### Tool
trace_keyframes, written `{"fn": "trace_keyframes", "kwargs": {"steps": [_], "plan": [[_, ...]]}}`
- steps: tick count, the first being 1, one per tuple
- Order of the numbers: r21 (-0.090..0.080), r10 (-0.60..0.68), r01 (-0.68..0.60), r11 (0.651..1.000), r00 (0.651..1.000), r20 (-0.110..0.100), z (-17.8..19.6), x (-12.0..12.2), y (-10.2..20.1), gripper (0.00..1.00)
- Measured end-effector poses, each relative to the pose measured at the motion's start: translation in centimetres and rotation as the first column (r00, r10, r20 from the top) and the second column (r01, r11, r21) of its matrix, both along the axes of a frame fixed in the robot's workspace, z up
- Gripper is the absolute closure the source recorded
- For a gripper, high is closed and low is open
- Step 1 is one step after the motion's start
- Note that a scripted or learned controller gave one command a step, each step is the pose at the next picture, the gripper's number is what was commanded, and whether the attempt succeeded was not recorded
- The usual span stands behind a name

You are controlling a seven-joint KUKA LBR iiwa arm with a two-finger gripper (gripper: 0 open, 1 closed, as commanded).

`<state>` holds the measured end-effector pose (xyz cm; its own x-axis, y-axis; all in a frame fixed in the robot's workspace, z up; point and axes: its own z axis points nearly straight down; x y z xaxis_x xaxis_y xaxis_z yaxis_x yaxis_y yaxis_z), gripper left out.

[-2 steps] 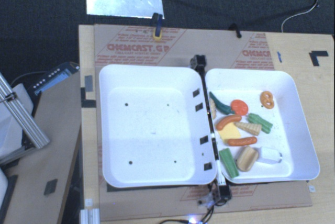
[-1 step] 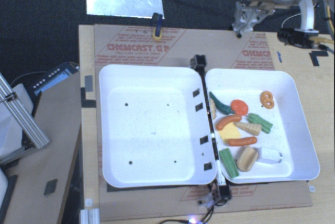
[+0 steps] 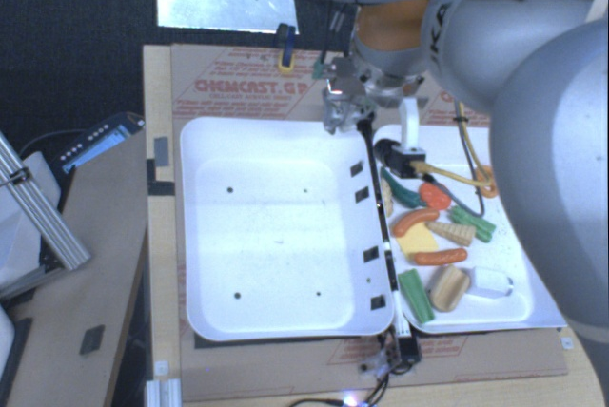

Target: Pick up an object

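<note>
- Picking any one piece looks feasible: the right bin (image 3: 533,305) holds a loose pile of small toy foods, crowded toward its left wall and the middle.
- Nearest the bin's near edge lie a tan bread-like piece (image 3: 449,288) and a green block (image 3: 415,292), side by side and close to touching.
- Further in sit an orange sausage shape (image 3: 439,257), a yellow wedge (image 3: 417,243), a pale corn-like piece (image 3: 451,233) and a red-orange piece (image 3: 434,196), all huddled together.
- Judging by looks, these are light, stiff plastic with smooth skins, likely to slip or roll if pinched off-centre; nothing seems fragile.
- The bread-like piece seems the best target: it is chunky, lies at the pile's edge, and could be taken across its short width.
- The gripper (image 3: 344,115) hangs at the far edge of the bins, over the far right corner of the left bin (image 3: 205,205), well apart from the toys.
- Whether the jaws are open or closed I cannot tell; nothing is seen between them.
</note>
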<state>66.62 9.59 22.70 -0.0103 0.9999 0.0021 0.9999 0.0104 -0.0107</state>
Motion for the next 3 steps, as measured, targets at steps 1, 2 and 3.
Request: {"fn": "trace_keyframes", "kwargs": {"steps": [1, 2, 3], "plan": [[0.004, 0.002, -0.002, 1.000, 1.000, 0.027, 13.7, 0.3, 8.7, 1.00], [-0.004, -0.004, 0.004, 1.000, 1.000, -0.004, -3.3, -3.3, 11.1, 1.00], [-0.005, -0.012, 0.012, 1.000, 1.000, 0.004, -15.0, -3.4, 7.7, 1.00]]}}
